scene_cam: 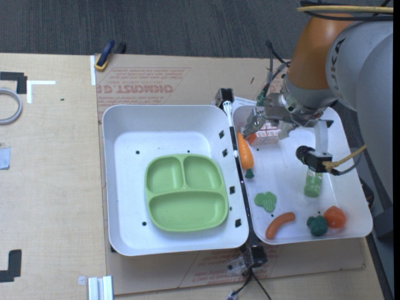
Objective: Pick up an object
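My gripper [269,127] hangs low over the back left part of the right bin [353,186], open. Its fingers stand on either side of a small red and white box [267,134], which the wrist partly hides. An orange carrot [245,152] lies just left of the box along the bin's wall. Nearer the front lie a green leafy piece [265,200], a reddish sausage [279,225], a dark green vegetable [317,225] and an orange-red tomato [336,216]. A pale green bottle [312,184] stands at the right.
The left bin [122,167] holds a green divided plate [185,192]. A black cable fitting [312,157] hangs off the arm above the bottle. The divider wall [237,180] between the bins runs close to the carrot. Cardboard and tape marks lie around the bins.
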Robot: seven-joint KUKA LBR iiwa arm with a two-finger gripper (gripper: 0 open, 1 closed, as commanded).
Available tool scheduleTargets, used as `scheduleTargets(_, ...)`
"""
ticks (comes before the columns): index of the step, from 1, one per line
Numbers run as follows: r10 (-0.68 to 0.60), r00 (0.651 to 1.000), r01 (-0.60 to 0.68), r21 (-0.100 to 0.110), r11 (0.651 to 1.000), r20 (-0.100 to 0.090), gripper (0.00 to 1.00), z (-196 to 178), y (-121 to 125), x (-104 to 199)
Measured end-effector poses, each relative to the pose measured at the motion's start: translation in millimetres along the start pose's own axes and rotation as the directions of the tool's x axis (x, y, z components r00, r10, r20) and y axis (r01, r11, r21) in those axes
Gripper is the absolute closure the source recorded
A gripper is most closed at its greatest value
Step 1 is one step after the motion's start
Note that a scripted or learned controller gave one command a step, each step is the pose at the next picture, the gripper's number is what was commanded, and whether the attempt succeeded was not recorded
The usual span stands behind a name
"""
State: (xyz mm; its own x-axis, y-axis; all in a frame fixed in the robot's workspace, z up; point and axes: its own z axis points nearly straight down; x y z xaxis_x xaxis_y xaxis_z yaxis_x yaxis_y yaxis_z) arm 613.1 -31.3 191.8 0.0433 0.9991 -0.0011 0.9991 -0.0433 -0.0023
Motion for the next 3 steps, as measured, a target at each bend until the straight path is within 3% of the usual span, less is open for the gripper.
scheduleTargets(2, 0.000, 1.000, 0.000, 0.000, 1.000, 0.000, 0.00, 0, 0, 0)
scheduleTargets(3, -0.032, 0.999, 0.032, -0.002, 0.999, 0.000, 0.00, 91, 24, -74)
